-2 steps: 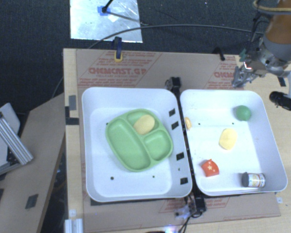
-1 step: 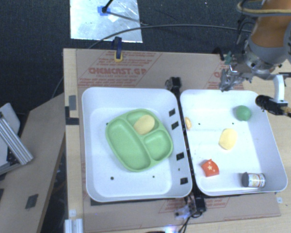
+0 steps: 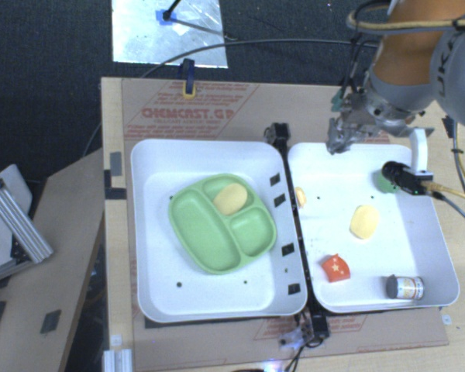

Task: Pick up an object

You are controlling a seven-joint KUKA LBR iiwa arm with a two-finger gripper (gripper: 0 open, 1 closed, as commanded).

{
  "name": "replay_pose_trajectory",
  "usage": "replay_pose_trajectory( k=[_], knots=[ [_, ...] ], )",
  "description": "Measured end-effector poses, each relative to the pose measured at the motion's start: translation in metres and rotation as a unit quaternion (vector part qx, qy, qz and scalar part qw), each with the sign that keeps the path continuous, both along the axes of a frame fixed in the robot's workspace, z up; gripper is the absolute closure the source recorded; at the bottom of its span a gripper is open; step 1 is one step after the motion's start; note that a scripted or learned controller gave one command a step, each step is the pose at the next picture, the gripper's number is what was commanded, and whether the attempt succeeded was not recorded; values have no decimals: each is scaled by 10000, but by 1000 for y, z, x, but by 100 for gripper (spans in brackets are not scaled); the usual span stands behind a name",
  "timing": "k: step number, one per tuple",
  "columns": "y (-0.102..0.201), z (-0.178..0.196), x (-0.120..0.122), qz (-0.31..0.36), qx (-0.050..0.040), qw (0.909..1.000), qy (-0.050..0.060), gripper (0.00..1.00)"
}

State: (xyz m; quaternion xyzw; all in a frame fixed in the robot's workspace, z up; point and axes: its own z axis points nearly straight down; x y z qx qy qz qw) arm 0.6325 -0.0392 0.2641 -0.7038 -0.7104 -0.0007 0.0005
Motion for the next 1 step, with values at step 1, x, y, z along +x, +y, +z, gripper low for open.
replay_pose_trajectory(
  k=[1],
  knots=[
    [55, -17, -20, -1, 1, 10000, 10, 100]
  ],
)
